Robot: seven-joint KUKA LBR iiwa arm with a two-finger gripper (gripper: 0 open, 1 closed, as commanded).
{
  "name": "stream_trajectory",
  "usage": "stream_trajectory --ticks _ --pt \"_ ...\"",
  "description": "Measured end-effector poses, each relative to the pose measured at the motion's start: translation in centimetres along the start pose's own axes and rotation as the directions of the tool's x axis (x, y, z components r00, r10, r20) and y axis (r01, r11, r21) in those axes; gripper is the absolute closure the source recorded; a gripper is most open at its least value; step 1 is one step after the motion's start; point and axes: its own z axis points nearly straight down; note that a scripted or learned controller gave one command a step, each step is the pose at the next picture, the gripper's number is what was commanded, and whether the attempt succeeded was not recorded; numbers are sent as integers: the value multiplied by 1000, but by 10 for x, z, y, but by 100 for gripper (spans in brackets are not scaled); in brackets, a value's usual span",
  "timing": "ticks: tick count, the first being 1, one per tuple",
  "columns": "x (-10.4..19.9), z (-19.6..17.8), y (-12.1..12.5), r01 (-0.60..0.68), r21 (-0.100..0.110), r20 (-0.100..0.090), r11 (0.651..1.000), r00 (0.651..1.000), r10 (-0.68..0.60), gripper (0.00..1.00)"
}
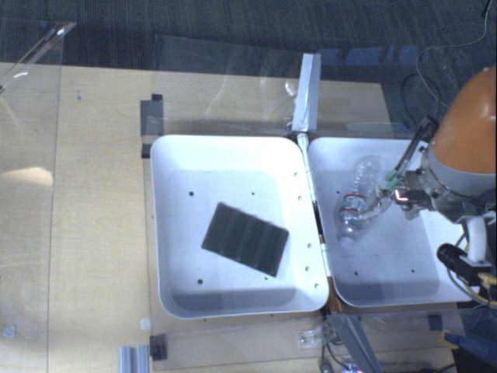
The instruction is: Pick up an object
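A dark ridged pad [245, 238] lay flat in the left bin [175, 208]. In the right bin [388, 274], a clear bottle [356, 202] lay beside the end effector [392, 195]; its grip state could not be determined.

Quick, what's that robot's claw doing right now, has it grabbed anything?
Gripper: in the right bin, right at the clear plastic bottle; a grab cannot be told.
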Motion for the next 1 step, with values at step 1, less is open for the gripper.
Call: stream_trajectory --ticks 1 --pt "-7 140 43 35 -8 2 999 999 -35 0"
